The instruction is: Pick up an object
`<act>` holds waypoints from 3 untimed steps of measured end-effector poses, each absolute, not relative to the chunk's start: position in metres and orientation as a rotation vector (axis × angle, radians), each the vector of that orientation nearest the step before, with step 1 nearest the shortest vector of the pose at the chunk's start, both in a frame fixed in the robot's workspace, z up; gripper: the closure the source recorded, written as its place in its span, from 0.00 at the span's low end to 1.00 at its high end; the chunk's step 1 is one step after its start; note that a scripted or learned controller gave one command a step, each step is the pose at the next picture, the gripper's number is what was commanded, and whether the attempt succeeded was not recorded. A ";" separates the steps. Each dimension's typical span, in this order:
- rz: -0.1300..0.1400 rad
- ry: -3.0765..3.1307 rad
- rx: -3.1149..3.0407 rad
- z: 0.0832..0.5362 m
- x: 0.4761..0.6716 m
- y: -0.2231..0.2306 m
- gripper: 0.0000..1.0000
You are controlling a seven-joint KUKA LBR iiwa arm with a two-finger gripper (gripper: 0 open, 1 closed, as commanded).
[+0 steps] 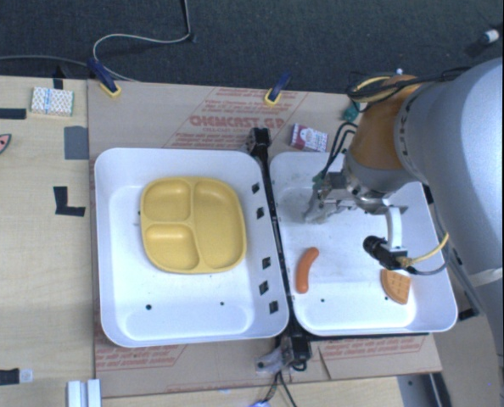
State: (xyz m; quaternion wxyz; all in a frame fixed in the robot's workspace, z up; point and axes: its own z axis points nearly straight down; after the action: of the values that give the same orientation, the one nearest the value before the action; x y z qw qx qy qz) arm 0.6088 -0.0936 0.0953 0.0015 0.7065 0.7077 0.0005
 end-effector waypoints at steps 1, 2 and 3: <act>0.001 2.221 2.217 0.095 0.609 -0.094 0.00; 0.002 2.223 2.218 0.104 0.609 -0.093 1.00; 0.001 2.223 2.218 0.104 0.609 -0.093 0.00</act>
State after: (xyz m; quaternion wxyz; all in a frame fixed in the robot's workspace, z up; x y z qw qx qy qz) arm 0.6086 -0.0929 0.1043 0.0007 0.7063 0.7080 0.0004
